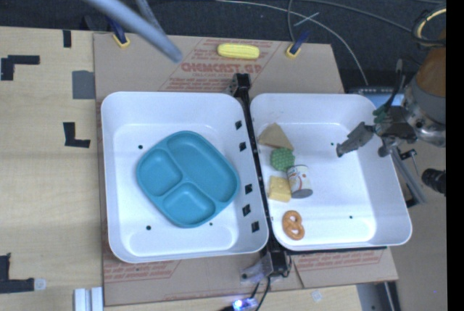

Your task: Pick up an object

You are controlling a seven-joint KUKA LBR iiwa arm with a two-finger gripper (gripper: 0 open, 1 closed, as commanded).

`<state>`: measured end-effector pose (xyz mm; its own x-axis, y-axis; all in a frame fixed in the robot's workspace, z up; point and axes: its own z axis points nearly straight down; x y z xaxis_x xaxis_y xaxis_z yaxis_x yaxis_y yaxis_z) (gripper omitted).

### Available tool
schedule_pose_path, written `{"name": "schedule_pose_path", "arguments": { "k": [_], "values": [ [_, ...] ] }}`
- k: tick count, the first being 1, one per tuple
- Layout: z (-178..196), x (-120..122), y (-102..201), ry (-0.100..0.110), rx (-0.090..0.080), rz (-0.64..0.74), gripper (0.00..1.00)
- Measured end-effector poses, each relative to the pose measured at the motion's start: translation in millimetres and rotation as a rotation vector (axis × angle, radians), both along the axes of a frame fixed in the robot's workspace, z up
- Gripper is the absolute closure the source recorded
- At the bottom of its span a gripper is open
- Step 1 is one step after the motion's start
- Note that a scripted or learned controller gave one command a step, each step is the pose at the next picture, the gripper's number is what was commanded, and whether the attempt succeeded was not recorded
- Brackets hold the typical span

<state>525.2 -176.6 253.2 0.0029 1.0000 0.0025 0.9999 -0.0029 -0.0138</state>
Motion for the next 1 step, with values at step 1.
{"name": "schedule_pose_path", "arguments": {
  "k": [1],
  "values": [
    [6.9,2.3,0.5,-0.012,-0.003,0.004,0.00]
  ]
}}
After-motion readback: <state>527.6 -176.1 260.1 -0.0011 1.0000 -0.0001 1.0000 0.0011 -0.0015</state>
